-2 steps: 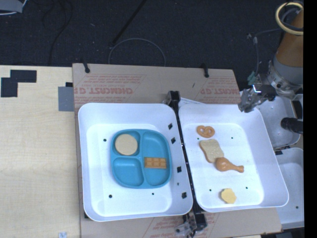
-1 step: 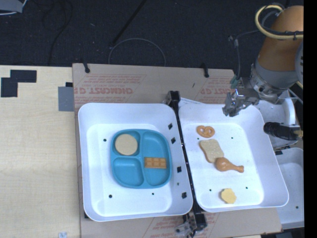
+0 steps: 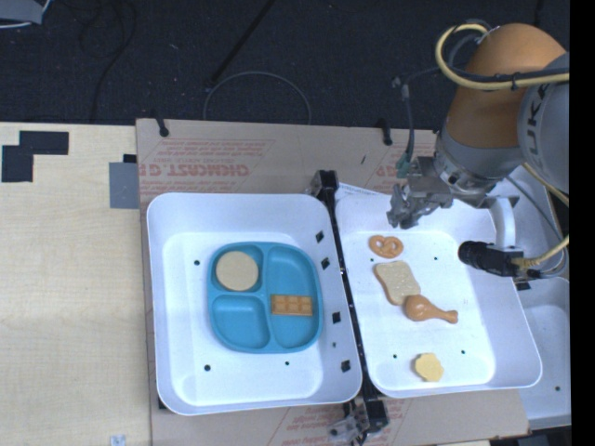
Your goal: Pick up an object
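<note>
The hand (image 3: 405, 214), whose spread I cannot tell from here, hangs at the right bin's (image 3: 521, 342) far edge, with the pretzel (image 3: 386, 245) just below it, nearest of 4 foods.

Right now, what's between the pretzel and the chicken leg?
In the camera view, the slice of bread lies between the pretzel and the chicken leg, in the right bin.

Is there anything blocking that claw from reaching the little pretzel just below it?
Nothing visible does. The gripper sits above the far end of the right bin, and the pretzel lies just in front of it on bare bin floor. The bread slice lies beyond the pretzel, not between them.
</note>
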Robot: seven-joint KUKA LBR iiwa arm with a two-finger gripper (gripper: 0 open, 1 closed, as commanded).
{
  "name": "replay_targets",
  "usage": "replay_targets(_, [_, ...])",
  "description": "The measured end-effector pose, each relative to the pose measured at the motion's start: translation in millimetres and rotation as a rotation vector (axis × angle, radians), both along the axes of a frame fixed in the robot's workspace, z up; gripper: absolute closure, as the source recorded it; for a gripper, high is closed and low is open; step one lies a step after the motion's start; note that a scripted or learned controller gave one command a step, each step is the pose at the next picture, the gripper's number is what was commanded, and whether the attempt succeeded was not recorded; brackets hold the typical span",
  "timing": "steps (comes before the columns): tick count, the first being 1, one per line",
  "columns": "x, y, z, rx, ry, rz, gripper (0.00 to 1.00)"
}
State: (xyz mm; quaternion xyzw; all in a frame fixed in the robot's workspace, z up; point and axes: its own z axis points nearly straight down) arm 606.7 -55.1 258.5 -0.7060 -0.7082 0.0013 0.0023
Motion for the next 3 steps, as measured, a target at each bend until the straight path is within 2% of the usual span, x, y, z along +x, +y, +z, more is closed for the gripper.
replay_targets(1, [-15.4,57.0,-14.4,0.001,0.001,0.001,1.0])
replay_targets(3, [-67.7,166.4,-33.6,0.0,0.002,0.002,1.0])
